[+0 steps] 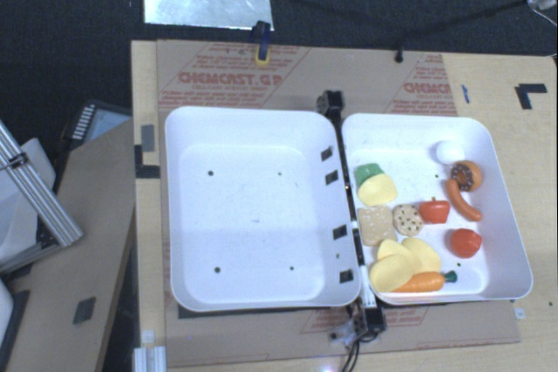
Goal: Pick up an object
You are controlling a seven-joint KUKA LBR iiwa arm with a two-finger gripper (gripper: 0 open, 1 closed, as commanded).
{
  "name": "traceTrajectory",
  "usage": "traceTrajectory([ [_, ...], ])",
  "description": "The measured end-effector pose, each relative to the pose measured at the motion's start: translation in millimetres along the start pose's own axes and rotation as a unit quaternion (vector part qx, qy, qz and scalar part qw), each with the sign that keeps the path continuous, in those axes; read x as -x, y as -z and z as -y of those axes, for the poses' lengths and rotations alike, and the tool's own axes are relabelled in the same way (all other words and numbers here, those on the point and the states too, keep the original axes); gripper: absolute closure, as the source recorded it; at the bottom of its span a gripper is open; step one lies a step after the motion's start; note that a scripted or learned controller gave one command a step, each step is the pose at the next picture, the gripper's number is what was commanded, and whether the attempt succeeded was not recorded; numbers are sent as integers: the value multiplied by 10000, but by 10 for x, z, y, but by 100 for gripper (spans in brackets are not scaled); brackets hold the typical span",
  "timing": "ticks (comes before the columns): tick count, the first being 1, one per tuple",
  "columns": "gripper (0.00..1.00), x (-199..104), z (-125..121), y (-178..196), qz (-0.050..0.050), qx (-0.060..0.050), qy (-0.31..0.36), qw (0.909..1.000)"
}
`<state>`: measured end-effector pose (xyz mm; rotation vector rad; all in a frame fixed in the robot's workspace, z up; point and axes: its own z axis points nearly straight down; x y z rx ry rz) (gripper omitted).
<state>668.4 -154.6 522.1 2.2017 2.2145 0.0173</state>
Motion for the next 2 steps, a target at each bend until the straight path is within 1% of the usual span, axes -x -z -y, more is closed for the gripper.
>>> traceTrajectory([
  [1, 100, 541, 4, 46, -11, -75, -32, 10000],
  [2, 100, -36, 19, -896, -34, -119, 1, 9999],
])
